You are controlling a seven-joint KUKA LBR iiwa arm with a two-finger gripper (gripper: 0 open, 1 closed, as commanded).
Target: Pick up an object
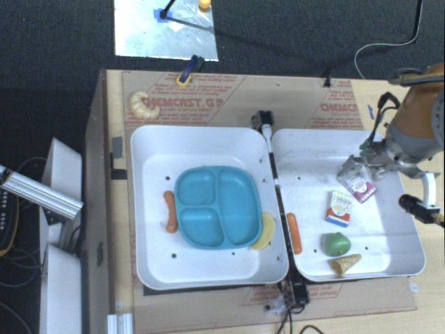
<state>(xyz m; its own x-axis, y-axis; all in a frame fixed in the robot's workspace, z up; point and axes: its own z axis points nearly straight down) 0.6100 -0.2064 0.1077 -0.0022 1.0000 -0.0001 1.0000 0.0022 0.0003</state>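
My gripper hangs over the upper right part of the right bin, at the end of the grey arm with its orange band. Directly below it, touching or nearly touching, is a small white and pink packet. Farther toward the front of this bin lie a white carton with blue and red print, a green round object and a tan cone. An orange sausage-shaped piece rests along the bin's left wall.
The left bin holds a blue divided plate, an orange sausage on its left and a yellow slice at its right edge. A pastry toy and a blue-yellow clip lie behind the bins.
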